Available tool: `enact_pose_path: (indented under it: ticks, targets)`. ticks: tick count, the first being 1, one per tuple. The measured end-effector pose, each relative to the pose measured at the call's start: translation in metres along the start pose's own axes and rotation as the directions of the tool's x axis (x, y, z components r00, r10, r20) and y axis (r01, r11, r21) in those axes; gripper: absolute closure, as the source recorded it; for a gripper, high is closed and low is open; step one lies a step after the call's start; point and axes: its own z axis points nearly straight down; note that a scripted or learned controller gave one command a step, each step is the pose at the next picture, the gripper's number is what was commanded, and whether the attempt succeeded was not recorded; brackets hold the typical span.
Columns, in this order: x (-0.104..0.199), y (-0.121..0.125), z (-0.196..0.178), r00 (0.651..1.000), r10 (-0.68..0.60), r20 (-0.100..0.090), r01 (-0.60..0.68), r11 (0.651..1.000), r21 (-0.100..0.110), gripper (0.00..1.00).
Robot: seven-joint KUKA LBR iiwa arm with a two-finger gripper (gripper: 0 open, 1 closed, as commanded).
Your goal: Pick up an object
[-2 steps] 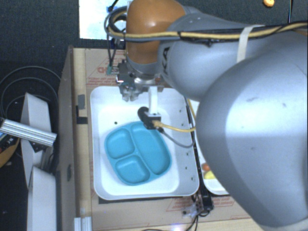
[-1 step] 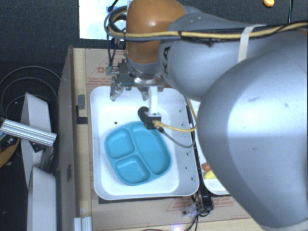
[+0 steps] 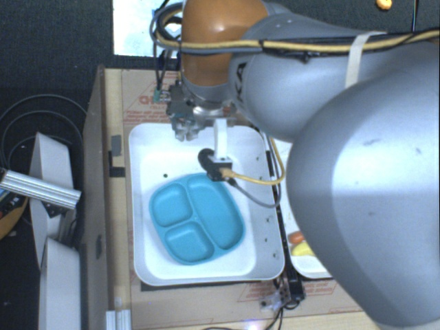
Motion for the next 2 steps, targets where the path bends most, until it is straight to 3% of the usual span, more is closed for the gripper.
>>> enact_pose_path:
  ticks: [1, 2]
  targets:
    - [-0.012, -0.041, 0.037, 1.0, 0.006, 0.002, -0.006, 1.0, 0.01, 1.0]
    - [0.007, -0.094, 0.008, 1.0, -0.001, 0.0, 0.001, 1.0, 0.009, 1.0]
